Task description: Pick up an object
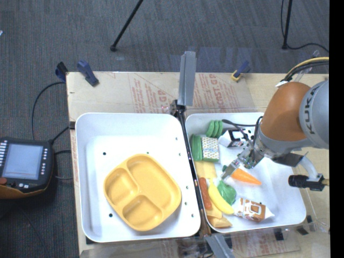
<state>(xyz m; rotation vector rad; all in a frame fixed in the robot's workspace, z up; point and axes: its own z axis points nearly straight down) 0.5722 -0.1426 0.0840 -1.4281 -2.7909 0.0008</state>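
Hand point(232, 169): lowered in right bin point(293, 208); finger spacing cannot be told. Orange carrot point(247, 177): lying just beside it, apparently ungrasped. A centred, square closure across its body is advised.

Grey arm point(322, 112), broad orange band, black KUKA lettering; yellow cable above

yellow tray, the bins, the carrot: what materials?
Yellow tray: looks like moulded plastic, matte, with three smooth compartments. Bins: probably white plastic, slightly glossy with rounded corners. Carrot: likely plastic toy food, uniform orange; too small to be sure.
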